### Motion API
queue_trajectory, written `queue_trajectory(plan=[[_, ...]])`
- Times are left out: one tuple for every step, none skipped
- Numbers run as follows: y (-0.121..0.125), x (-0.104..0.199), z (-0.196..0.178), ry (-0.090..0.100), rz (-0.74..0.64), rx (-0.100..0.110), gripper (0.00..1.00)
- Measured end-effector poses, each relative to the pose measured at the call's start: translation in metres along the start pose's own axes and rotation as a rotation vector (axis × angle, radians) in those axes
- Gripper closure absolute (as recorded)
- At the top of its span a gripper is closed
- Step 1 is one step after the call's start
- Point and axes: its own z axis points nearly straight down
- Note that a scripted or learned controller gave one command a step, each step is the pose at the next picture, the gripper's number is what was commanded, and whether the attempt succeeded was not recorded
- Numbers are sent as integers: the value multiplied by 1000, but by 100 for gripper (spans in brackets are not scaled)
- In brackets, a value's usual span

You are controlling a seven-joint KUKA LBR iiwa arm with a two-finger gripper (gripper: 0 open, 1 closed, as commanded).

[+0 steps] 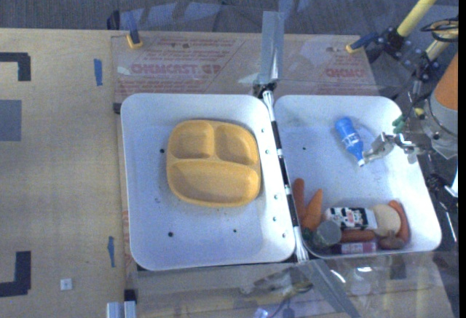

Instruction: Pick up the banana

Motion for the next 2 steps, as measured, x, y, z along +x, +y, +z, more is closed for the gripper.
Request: queue_trajectory(plan=[[-28, 21, 63, 1, -130, 2, 0], [11, -13, 12, -1, -60, 0, 0]])
